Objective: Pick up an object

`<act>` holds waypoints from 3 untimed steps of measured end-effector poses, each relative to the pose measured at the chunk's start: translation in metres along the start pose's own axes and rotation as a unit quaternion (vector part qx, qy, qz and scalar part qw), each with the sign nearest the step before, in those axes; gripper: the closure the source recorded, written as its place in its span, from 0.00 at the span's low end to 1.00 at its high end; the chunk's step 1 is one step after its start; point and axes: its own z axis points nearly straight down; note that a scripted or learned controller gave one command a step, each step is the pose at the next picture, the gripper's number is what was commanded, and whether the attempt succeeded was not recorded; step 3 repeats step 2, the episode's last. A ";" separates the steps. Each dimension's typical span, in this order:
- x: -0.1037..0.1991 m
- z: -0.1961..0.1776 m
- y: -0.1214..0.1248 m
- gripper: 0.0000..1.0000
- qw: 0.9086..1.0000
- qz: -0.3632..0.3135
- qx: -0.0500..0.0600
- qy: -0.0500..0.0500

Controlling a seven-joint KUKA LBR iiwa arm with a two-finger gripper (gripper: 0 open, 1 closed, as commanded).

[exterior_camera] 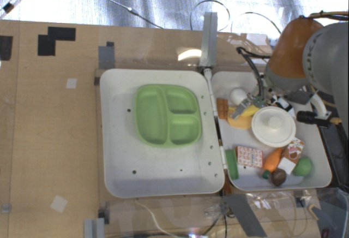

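The right bin (325, 177) holds the loose objects. A white egg-like ball (237, 95) and a yellow piece (241, 118) lie at its upper left, beside a white round bowl (274, 125). My gripper (251, 102) hangs low over the yellow piece and next to the white ball, under the orange band (292, 48) of the arm. I see nothing clearly between its tips. Along the front lie a red patterned box (250, 156), an orange carrot (272, 159), a brown item (278, 177) and a green ball (303, 166).
The left bin (117, 171) bears a green divided plate (167, 114). A small brown block (222, 108) and a green stick (232, 164) lie against the right bin's left wall. A small printed carton (294, 150) sits by the carrot. A grey post (209, 40) stands behind the bins.
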 end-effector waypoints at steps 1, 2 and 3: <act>0.000 -0.012 0.003 1.00 1.000 -0.004 -0.002 -0.003; 0.082 -0.096 0.049 1.00 0.996 0.092 0.001 0.005; 0.082 -0.096 0.049 1.00 0.996 0.092 0.001 0.005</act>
